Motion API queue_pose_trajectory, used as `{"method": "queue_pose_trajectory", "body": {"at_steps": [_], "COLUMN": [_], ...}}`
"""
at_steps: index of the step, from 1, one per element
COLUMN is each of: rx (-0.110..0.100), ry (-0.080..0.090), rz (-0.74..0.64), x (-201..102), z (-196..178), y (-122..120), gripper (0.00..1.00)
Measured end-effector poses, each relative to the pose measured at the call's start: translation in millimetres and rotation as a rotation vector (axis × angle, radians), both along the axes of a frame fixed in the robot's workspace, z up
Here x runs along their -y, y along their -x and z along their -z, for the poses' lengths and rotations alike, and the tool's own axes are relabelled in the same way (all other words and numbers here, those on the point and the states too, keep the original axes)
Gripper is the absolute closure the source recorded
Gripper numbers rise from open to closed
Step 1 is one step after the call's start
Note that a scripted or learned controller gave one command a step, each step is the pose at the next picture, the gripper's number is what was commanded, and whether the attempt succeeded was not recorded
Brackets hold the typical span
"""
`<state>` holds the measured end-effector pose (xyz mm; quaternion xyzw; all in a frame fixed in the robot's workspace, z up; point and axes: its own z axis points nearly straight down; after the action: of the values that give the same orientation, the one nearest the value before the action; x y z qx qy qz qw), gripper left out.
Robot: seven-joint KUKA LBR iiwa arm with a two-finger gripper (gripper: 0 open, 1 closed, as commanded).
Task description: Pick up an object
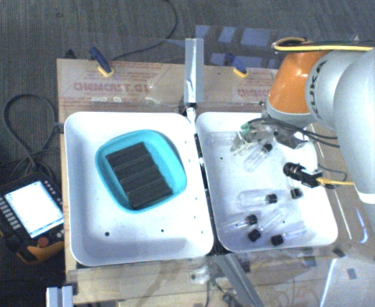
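The gripper [254, 136] sits low over the far end of the right bin [222, 171], among clear plastic vials with black caps [259, 152]; whether its fingers are apart or together I cannot tell (the wrist covers them). More vials [257, 200] lie scattered toward the bin's near end. The left bin [85, 235] holds a turquoise tray [107, 165] with a black ridged block [139, 174] in it.

Grey arm [350, 101] reaches in from right, orange band up, pincer [251, 136] low.
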<state>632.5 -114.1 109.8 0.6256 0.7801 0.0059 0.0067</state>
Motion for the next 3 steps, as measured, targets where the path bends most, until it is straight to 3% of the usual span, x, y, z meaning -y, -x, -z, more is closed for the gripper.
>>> {"method": "queue_pose_trajectory", "body": {"at_steps": [1, 2, 3], "rx": [0.000, -0.016, -0.007], "ry": [0.000, 0.006, 0.006], "rz": [0.000, -0.339, -0.194], "x": [0.0, 68.1, 69.6], "z": [0.1, -50.3, 20.3], "y": [0.1, 45.2, -7.6], "gripper": [0.00, 0.00, 0.00]}}
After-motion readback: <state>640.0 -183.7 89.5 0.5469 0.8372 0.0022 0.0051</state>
